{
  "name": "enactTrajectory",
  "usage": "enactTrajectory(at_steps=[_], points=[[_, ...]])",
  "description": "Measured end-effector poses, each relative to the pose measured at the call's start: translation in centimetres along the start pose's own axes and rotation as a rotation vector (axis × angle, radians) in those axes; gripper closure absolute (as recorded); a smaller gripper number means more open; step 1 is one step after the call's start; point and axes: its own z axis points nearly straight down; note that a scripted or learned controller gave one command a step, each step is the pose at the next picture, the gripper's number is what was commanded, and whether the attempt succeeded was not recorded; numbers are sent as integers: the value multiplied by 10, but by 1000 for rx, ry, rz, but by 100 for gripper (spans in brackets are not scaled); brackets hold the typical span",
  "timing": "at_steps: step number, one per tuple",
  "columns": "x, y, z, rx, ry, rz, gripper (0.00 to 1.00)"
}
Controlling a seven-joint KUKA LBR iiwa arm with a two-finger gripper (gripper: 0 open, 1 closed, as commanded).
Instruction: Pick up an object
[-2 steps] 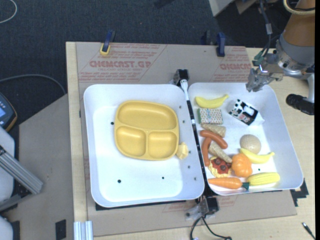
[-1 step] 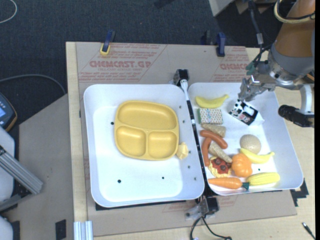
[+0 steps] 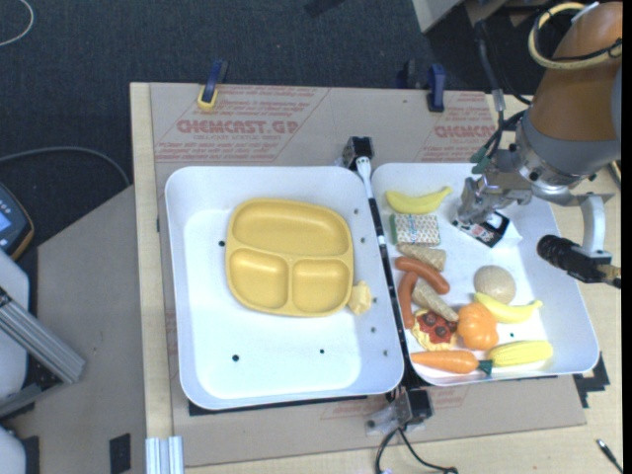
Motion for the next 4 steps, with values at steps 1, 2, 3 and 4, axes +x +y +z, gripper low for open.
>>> enactTrajectory(at_steps=[1,2,3,4], points=[[22,-45,11,2,0,2,100],[50,-67,2,0,1,-1,100],[42,-60,9,-3,-2,2,100],[48,-67,23,0,0,3,100]])
